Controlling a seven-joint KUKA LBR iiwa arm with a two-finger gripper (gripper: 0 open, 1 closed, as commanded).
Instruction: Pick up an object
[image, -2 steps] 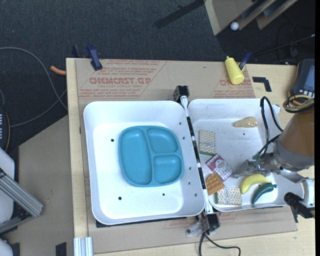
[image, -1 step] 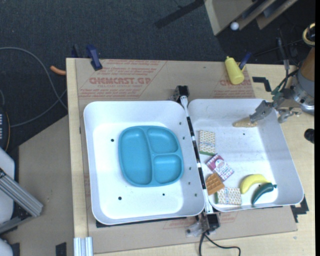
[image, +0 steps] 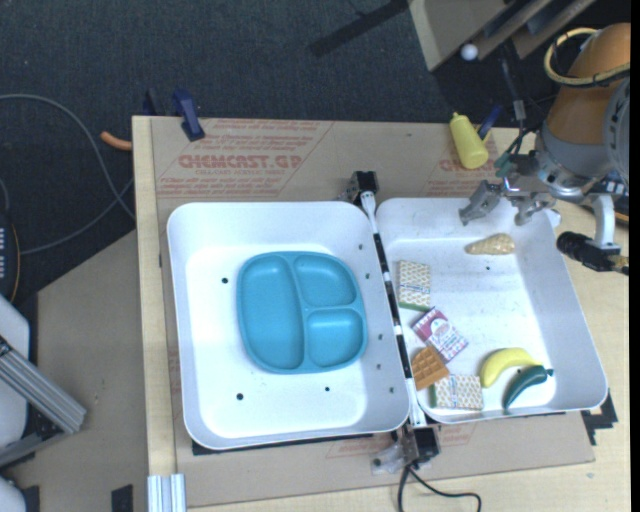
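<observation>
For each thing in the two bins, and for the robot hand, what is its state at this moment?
hand: above the right bin's far edge, holding nothing visible.
blue plate: flat in the left bin.
banana: lying in the right bin, untouched.
beige piece: lying just below the hand.
purple packet: lying flat among the crackers.

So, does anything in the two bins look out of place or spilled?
Nothing looks spilled or damaged. The blue tray lies flat in the left bin. In the right bin, the banana, the snack packs and the pale piece lie loosely scattered, all inside the walls. The gripper is above its far edge.
</observation>
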